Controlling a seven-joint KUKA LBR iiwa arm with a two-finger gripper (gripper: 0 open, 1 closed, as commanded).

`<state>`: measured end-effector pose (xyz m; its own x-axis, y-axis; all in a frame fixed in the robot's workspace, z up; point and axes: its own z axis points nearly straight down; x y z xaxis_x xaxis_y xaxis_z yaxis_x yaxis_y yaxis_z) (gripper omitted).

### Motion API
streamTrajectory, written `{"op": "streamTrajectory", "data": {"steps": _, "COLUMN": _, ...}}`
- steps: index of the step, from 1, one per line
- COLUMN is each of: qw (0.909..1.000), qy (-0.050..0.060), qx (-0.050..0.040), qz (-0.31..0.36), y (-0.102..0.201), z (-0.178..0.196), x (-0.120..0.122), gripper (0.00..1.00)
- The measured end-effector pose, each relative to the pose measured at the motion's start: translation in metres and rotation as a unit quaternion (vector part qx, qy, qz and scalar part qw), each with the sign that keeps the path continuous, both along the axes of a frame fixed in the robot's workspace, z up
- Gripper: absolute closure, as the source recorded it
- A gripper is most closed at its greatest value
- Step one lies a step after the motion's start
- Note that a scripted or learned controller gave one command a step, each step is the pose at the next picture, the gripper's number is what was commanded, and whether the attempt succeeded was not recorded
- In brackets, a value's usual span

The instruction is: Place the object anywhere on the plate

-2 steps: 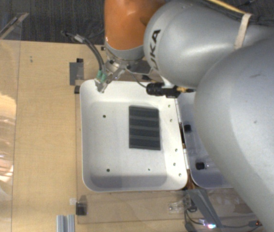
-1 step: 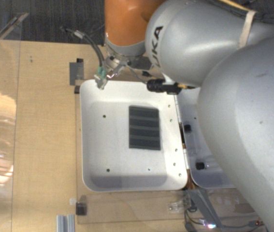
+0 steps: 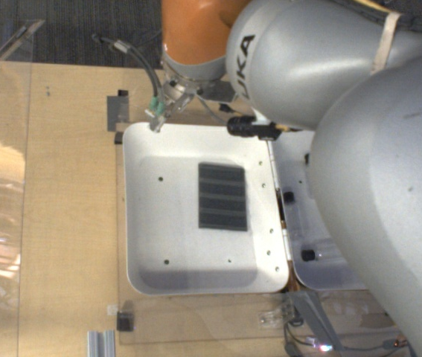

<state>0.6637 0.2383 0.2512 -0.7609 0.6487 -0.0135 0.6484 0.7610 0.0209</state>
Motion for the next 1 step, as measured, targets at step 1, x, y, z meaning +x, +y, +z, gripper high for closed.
{"op": "streamTrajectory", "data": {"steps": 1, "qw": 0.9941, "qy": 0.006, "qx": -0.0035, "qz": 0.108, "y": -0.0052, "z": 0.0138, "x": -0.0025, "gripper": 1.00}}
